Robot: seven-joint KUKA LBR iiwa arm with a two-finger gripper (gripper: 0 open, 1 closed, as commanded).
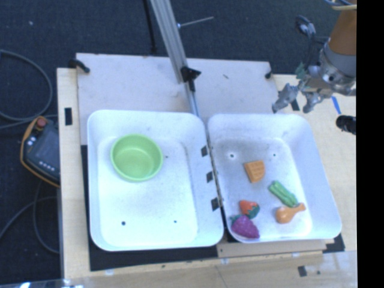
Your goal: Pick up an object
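- Bins of thin white plastic sit side by side, both shallow with rounded corners and speckled, scuffed floors; the left bin (pixel 102 227) and right bin (pixel 321 179) meet along a seam fitted with small dark clips.
- Left bin holds one bowl (pixel 137 157), lime green, round and smooth, resting in the far-left part of the floor.
- Right bin holds five small toy foods, all grouped in its near half.
- An orange wedge (pixel 254 171), blocky with a ridged face, lies nearest the middle of the floor.
- A green pod (pixel 282 193), long and bumpy, lies slanted just right of the wedge.
- An orange gourd (pixel 288 213), with a round body and thin neck, sits just beside the pod's near end.
- A strawberry (pixel 248 208), red with a green cap, touches a purple grape bunch (pixel 245 226), knobbly, at the near-left corner.
- The gripper (pixel 294 99) hangs beyond the right bin's far-right rim, over the bench, well apart from every toy.
- Its two grey metal fingers look spread with nothing between them, though glare makes the gap hard to judge.
- A ribbed aluminium post (pixel 168 32) slants up from behind the seam.
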